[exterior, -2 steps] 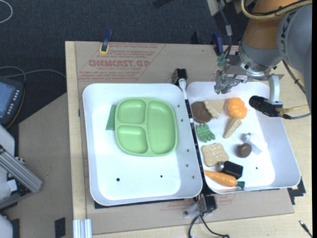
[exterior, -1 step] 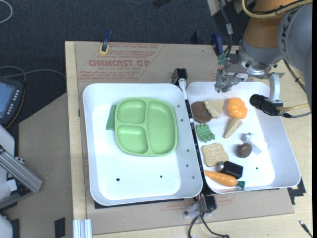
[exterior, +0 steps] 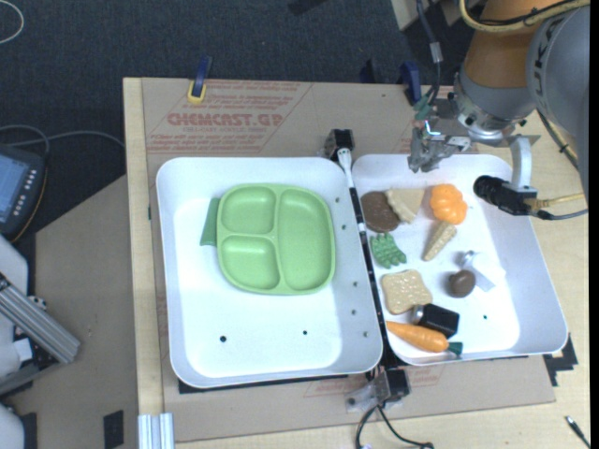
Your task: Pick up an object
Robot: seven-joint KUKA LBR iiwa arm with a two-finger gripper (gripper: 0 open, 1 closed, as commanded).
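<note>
Gripper [exterior: 427,155] hung over right bin's [exterior: 524,330] far edge; its state could not be told, nothing seen held. Nearest candidates, beige wedge [exterior: 404,204] and brown disc [exterior: 380,211], lay touching, so a descent risked nudging both or closing on nothing.

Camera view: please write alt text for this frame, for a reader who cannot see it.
A grey arm's gripper hangs over the far edge of the right bin, above toy foods including an orange pumpkin, a brown cookie and a carrot. The left bin holds a green divided plate.
</note>
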